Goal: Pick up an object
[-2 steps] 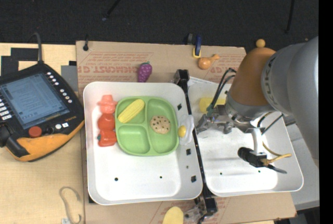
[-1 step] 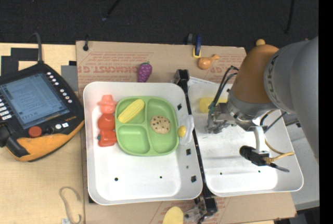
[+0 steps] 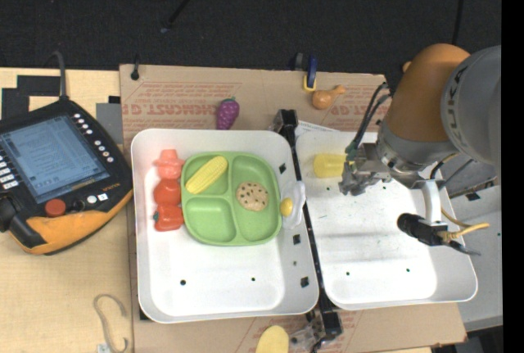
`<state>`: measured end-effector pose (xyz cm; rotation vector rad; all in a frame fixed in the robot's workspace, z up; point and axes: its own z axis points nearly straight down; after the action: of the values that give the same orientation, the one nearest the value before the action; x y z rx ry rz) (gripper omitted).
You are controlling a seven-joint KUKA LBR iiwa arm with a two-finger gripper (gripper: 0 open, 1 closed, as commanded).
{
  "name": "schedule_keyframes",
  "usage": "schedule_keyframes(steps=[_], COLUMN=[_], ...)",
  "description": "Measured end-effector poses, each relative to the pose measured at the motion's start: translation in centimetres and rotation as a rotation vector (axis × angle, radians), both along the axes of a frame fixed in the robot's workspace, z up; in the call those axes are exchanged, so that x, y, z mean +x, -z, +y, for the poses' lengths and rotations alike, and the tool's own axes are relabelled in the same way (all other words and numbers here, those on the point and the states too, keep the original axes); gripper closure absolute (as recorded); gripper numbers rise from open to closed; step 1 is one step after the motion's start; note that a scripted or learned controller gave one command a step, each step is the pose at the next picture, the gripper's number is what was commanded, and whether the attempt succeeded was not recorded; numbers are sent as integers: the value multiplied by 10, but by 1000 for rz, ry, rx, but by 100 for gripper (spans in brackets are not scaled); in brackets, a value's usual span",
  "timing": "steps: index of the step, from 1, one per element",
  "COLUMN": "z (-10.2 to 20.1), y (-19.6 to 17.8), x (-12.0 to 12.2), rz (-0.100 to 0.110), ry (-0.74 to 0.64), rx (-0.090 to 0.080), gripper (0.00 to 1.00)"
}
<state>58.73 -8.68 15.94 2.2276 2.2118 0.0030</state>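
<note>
My gripper (image 3: 350,182) hangs over the far left part of the right bin (image 3: 393,278). A yellow block (image 3: 328,165) lies in that bin just left of the gripper, close to it. The left bin (image 3: 213,286) holds a green divided plate (image 3: 231,200) with a yellow corn cob (image 3: 205,173) and a cookie (image 3: 253,196) on it. A red and pink toy figure (image 3: 168,190) lies left of the plate. A small yellow piece (image 3: 287,207) sits at the plate's right edge.
A purple toy (image 3: 228,113) and an orange pear-shaped toy (image 3: 326,97) lie on the cardboard behind the bins. A tablet controller (image 3: 53,171) sits at the left. A yellow object (image 3: 273,339) lies in front of the bins.
</note>
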Motion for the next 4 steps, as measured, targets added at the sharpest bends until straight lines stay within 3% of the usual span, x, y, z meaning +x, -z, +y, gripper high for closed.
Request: schedule_keyframes(steps=[2, 3, 4], z=[-5, 4, 2], y=[-70, -76, -67], x=[-2, -42, -35], rz=[2, 8, 7], ry=[-5, 0, -3], rx=[1, 2, 1], gripper=[100, 100, 100])
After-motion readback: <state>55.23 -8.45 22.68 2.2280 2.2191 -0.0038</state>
